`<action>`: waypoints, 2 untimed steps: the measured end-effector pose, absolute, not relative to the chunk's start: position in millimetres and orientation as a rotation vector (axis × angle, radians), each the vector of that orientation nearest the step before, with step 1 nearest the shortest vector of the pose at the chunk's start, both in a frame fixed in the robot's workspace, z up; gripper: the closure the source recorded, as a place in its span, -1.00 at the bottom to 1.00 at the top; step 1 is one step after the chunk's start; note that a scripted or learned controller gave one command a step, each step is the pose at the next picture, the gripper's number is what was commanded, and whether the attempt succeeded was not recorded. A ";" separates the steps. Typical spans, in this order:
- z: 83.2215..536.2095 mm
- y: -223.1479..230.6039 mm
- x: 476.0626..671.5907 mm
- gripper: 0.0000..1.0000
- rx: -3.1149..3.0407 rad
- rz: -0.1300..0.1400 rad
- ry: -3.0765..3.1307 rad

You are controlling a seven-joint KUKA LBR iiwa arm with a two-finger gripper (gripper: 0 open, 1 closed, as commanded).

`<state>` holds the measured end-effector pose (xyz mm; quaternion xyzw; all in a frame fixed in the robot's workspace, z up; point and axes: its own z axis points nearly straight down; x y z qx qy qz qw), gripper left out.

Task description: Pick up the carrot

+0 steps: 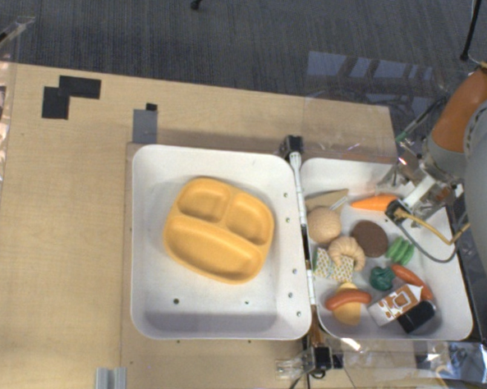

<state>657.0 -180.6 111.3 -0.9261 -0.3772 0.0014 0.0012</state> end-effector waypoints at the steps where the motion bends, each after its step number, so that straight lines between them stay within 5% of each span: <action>1: 86.0 -160.7 646.7 -1.00 -2.941 -0.007 -1.109; 2: 98.5 -160.1 648.9 1.00 -2.941 -0.013 -1.118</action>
